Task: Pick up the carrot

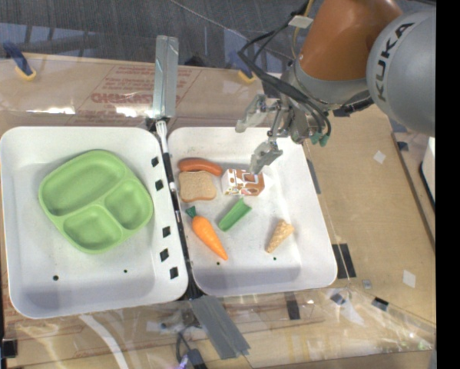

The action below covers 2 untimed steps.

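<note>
The left bin (14,206) carries 1 green divided plate (95,199), set apart from the food. In the right bin (310,260), the carrot (208,236) lies flat near the left wall, tip toward the near edge, just beside the bread slice (196,186) and the green piece (233,214); I judge the left wall limits approach. A sausage (200,166) and cone (279,235) also lie here. My gripper (262,158) hangs over the far side above a small printed item (243,182). Its opening I cannot tell; cables obscure it.
</note>
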{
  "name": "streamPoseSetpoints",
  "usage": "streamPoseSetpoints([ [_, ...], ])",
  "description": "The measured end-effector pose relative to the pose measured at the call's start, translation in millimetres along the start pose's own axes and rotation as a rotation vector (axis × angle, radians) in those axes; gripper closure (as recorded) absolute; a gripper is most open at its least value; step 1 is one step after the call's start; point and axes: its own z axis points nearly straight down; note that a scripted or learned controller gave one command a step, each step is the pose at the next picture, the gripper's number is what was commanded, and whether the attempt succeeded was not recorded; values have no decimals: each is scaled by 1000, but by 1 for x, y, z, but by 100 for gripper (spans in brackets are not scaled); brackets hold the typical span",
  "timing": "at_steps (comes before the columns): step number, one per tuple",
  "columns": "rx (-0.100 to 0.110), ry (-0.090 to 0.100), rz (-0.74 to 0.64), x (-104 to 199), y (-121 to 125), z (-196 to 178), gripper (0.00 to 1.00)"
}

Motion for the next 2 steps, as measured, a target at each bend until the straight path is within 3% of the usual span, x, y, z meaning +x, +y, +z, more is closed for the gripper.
streamPoseSetpoints([
  [1,-4,3,-320,53,0,120,0],
  [2,-4,1,-498,90,27,167,0],
])
